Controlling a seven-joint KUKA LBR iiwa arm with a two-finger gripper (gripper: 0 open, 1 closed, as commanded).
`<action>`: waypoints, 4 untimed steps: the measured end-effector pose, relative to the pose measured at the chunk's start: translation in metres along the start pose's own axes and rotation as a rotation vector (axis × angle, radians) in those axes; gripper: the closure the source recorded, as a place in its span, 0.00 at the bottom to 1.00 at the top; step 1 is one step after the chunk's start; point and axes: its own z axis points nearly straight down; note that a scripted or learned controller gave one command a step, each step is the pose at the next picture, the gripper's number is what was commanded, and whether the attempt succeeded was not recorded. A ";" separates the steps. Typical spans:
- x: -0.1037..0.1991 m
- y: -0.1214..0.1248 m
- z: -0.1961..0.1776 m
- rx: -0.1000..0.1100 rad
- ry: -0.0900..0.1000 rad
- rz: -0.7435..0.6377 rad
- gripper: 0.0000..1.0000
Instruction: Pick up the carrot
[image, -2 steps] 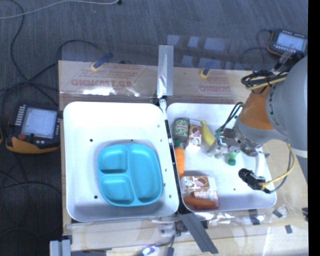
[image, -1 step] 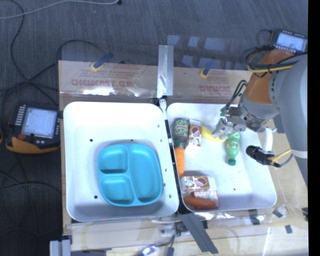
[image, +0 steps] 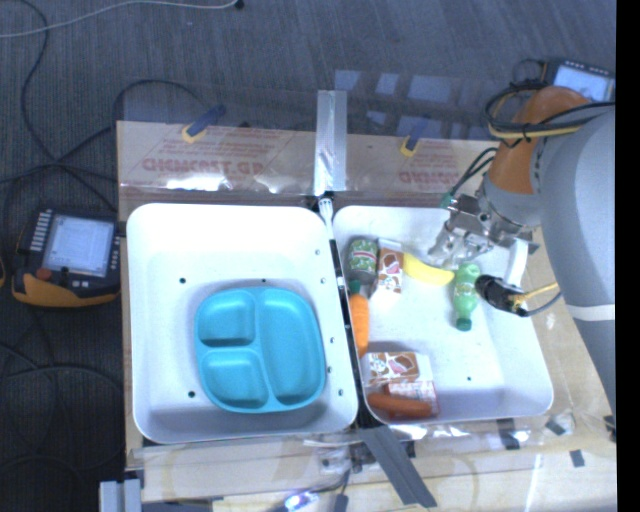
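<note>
Two white bins side by side, left bin (image: 160, 300) holding a blue divided plate (image: 260, 348), carrot (image: 359, 318) against right bin's (image: 520, 385) left wall, well apart from gripper (image: 455, 243) hovering above banana (image: 428, 269), green bottle (image: 464, 295) beside.

The arm (image: 590, 200) is cut off by the right edge, and the gripper (image: 455, 243) partly hides the banana (image: 428, 270).

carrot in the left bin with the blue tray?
No, the carrot lies in the right bin, against its left wall.
</note>
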 end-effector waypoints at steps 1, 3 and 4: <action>0.016 0.008 0.023 -0.002 0.001 -0.274 1.00; 0.084 0.003 -0.061 -0.004 -0.001 -0.616 1.00; 0.107 -0.005 -0.061 -0.004 0.001 -0.907 1.00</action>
